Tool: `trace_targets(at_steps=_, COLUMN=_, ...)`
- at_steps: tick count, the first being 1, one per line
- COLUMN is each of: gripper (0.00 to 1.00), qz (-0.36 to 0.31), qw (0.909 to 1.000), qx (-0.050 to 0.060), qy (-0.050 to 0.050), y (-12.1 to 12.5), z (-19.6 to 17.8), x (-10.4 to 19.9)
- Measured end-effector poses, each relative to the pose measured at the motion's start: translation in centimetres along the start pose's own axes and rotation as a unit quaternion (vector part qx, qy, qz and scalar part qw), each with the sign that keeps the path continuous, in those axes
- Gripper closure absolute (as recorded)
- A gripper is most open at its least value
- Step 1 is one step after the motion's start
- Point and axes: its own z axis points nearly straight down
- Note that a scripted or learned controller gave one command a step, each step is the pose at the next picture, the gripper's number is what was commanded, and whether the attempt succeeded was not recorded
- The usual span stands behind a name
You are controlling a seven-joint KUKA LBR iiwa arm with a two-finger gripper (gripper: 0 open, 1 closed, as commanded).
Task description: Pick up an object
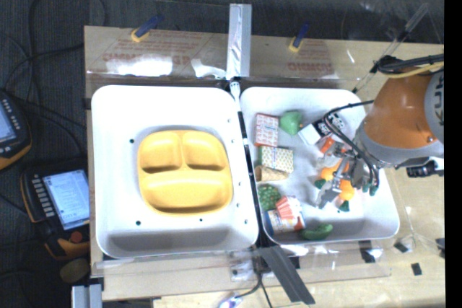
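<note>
Yellow plastic tray (185, 171) with three compartments lies in the middle of the left bin (115, 112), apart from the walls on all sides. Right bin (375, 223) sits just beside it, the two rims touching along the centre line, and it holds the loose objects. Along its left side, from far to near: a red-and-white box (266, 130), a pale patterned box (277, 159) touching it below, a tan block (270, 174) at that box's near edge, a dark green bumpy ball (268, 195), and a red-and-white carton (288, 213) lying tilted. A green pickle-shaped item (317, 231) rests against the near wall, just beside the carton. A light green rounded piece (291, 122) lies near the far wall, next to the red-and-white box. Arm enters from the right, its orange band (395, 119) over the right edge of the right bin, black cables looping off the wrist. End effector (339, 180) hangs low over the right half of the right bin, amid a cluster of small orange, white and green pieces (338, 191). From this slant the fingers blur into that cluster, so whether the end effector is released or clenched cannot be told, and no object can be confirmed between the fingers. Two blue-and-yellow clamps (146, 27) sit on the brown surface (173, 54) beyond the bins, with a strip of silver tape (239, 40) running between them toward the bin join.
</note>
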Motion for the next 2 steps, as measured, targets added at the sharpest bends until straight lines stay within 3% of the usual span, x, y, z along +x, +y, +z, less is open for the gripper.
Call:
trace_targets(at_steps=1, gripper=0.0, qz=0.025, qw=0.9997, qx=-0.001, qy=0.001, y=2.1, z=1.0, x=1.7)
trace_targets(at_steps=2, gripper=0.0, qz=0.025, qw=0.9997, qx=-0.002, qy=0.004, y=4.0, z=1.1, x=-0.8)
